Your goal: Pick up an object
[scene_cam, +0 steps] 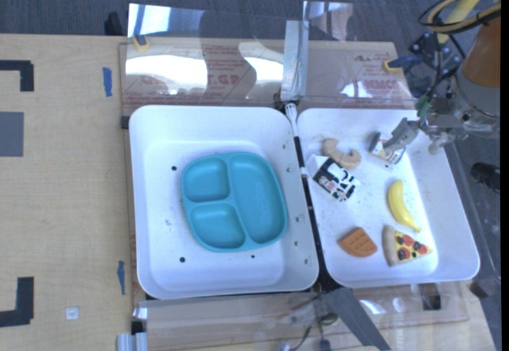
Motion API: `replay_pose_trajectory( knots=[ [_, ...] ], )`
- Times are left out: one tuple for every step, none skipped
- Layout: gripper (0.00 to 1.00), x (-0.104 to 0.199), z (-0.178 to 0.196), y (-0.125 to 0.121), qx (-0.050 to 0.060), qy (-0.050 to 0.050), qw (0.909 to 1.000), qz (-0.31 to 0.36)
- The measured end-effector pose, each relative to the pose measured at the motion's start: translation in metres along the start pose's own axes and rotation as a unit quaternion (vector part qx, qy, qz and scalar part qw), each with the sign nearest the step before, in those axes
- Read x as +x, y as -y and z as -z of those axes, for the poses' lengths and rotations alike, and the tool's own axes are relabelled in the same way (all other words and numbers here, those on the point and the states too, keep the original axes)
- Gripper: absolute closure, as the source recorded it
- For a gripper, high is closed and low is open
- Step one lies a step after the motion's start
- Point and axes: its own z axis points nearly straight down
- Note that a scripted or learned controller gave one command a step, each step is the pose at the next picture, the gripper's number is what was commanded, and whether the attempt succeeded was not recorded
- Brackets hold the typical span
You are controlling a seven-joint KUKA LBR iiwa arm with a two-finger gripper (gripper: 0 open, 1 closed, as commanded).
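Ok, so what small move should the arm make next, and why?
Probably ease the hand straight down. It sits at the back of the right bin, over a small object I can't identify, and nothing shows between its fingers. The banana and pizza slice lie farther forward, so the object below looks the closest pick.

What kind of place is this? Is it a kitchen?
Probably a robot lab, not a kitchen: a robot arm reaches over two white bins, and the banana and pizza slice look like toys.
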Motion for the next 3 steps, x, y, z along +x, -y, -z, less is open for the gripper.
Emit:
replay_pose_trajectory(
  knots=[
    [0.0,0.001,-0.137,0.069,-0.003,0.001,1.0,-0.001],
    [1.0,0.001,-0.126,0.067,-0.006,0.002,1.0,-0.002],
    [1.0,0.073,-0.036,0.019,-0.005,-0.001,1.0,0.003]
  ],
)
